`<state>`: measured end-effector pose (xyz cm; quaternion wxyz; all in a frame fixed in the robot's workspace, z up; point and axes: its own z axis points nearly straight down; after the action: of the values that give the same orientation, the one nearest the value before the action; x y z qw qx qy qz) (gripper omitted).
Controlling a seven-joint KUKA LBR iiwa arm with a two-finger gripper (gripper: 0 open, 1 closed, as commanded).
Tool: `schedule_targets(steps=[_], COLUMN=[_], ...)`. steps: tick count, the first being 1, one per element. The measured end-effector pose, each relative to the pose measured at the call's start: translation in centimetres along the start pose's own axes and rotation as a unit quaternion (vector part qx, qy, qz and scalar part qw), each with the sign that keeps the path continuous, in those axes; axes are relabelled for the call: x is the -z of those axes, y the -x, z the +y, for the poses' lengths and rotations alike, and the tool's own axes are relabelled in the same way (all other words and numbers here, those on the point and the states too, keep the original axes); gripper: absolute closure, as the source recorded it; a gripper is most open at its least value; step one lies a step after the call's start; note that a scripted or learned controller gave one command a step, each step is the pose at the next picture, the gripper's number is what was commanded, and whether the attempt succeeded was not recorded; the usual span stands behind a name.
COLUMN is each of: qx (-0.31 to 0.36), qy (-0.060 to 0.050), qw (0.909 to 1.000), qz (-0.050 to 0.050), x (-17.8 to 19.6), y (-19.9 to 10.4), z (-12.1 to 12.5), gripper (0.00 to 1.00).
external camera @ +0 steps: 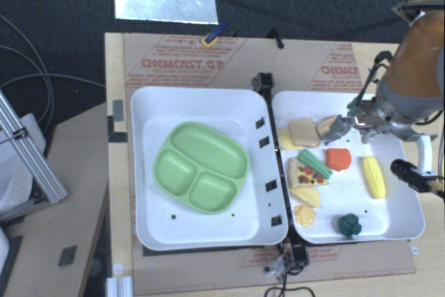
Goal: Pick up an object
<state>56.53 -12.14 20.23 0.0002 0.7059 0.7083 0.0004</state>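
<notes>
Camera view shows the right bin (410, 219) holding all the candidate objects, and the one nearest the tool is a tan bread-like piece (327, 126) at the bin's upper left, beside a second tan slice (303, 132). The gripper (338, 129) sits right at that piece, but whether it is clenched, released or grasping anything we cannot tell from this slanted look. To do the pick well, we judge that the tool should come straight down centred over one single item and close across its narrow side, so the neighbours are not dragged along. Just below lie an orange-red piece (338, 158), a green stick (314, 164) resting on a pizza-like slice (306, 177), a corn cob (374, 176), two yellow bits (306, 205) and a dark green broccoli (349, 224). These crowd the bin's left side near the dividing wall, which could hinder a clean approach. The left bin (149, 122) carries a green divided plate (200, 167), well apart from the work.
</notes>
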Motion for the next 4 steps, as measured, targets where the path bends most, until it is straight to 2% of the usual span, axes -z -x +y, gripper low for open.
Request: schedule_targets(steps=[1,2,3,4], qx=[-0.002,0.004,-0.004,-0.001], qy=[0.005,0.005,0.000,0.002], qw=[1.0000,1.0000,1.0000,1.0000], qz=[0.001,0.001,-0.001,-0.001], x=[-11.7,-1.2,-12.1,-10.7], y=[-3.5,-9.0,-2.9,-3.1], z=[-5.4,-7.6,-7.9,-7.7], gripper=[0.00,0.00,0.00,1.00])
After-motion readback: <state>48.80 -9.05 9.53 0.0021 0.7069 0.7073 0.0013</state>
